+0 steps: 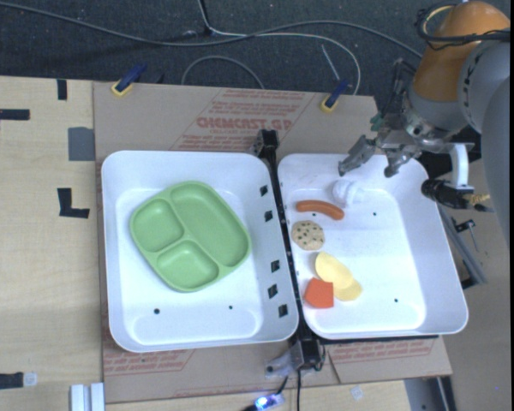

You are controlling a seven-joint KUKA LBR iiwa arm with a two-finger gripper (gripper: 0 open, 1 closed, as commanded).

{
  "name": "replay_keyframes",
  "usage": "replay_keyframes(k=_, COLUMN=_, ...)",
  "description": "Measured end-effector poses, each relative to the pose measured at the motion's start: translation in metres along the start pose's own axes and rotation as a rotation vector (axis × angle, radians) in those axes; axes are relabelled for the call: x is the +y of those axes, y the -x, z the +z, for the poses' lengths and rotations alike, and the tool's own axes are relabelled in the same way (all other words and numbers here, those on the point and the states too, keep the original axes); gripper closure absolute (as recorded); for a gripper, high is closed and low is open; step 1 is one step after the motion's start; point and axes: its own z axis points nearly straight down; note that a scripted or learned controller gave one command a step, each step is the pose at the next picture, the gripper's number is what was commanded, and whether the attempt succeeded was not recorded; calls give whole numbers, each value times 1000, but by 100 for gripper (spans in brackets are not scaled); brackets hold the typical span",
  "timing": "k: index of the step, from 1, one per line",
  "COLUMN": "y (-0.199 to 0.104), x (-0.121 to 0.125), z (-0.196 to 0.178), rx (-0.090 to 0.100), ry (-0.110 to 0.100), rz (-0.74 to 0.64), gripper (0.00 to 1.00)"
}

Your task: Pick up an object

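Observation:
My gripper (373, 162) hovers over the far side of the right bin (411, 255), its two dark fingers spread apart with nothing between them. Just below and left of it lies a small white object (346, 193). A reddish-brown sausage (319, 209) lies beside that, with a speckled round cookie (307, 234) under it. Nearer the front sit a pale yellow piece (336, 275) and an orange block (319, 294), touching each other.
The left bin (128, 315) holds a green divided plate (188, 235). A black clip divider (270, 148) joins the two bins. Cables run over the dark floor behind the bench. The arm's grey body and orange band (450, 50) stand at the right.

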Motion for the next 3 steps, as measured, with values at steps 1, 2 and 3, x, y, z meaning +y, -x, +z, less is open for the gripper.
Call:
replay_keyframes(k=1, y=0, x=3, z=-10, rx=-2, ry=15, rz=-4, gripper=0)
replay_keyframes(k=2, y=-6, x=-5, z=40, rx=-2, ry=11, rz=-4, gripper=0)
replay_keyframes(k=3, y=-7, x=-13, z=90, rx=-3, ry=13, rz=-3, gripper=0)
